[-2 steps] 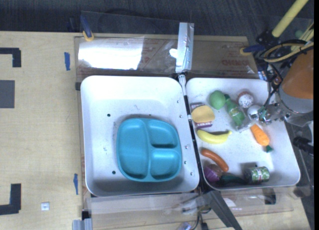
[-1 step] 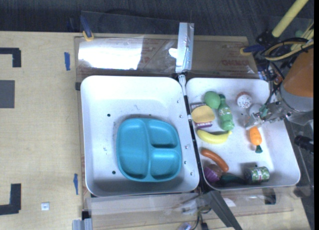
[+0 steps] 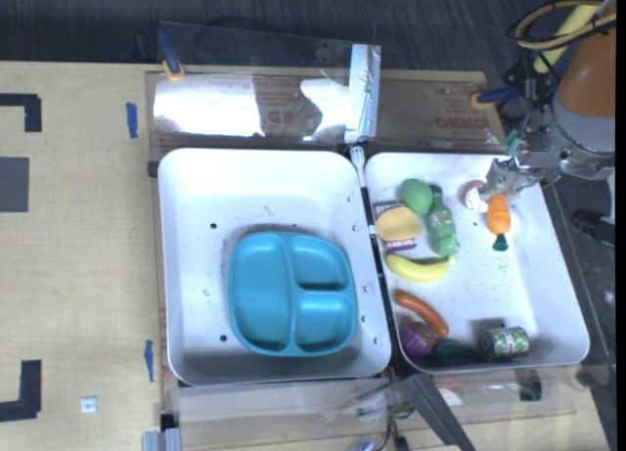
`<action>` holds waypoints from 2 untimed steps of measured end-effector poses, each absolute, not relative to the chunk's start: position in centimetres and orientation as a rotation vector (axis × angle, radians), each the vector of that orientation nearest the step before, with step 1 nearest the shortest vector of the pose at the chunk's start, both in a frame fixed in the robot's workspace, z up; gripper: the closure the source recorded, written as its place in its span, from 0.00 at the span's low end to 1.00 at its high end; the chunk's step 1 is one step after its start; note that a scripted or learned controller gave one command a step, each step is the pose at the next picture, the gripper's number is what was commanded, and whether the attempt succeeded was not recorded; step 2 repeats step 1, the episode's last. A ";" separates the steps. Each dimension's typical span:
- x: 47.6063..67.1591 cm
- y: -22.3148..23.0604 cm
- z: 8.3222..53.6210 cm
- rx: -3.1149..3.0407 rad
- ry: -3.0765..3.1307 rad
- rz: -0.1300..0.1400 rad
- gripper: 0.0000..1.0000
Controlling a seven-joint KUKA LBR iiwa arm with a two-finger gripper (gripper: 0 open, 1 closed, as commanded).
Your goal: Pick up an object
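The gripper (image 3: 509, 177) hung at the upper right of the frame, just above the carrot (image 3: 499, 216) in the right bin (image 3: 562, 288); whether its fingers were open or closed could not be told. Left of the carrot lay one green pear (image 3: 416, 194), one banana (image 3: 420, 267) and one bottle (image 3: 442, 230). One can (image 3: 505, 341) lay lower right. The left bin (image 3: 196, 195) held one smooth blue divided plate (image 3: 290, 291).

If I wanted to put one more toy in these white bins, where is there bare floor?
The right white bin has bare floor between the yellow toy banana, orange toy carrot and small green can. Its left side is crowded. The left white bin is bare behind the blue divided plate.
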State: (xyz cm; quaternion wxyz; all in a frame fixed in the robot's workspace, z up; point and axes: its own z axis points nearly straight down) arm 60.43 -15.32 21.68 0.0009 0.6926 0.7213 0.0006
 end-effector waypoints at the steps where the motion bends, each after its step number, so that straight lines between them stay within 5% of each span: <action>1: 63.4 -9.0 20.6 2.204 2.241 -0.002 1.00; 2: 63.4 -9.0 20.6 2.204 2.241 -0.002 1.00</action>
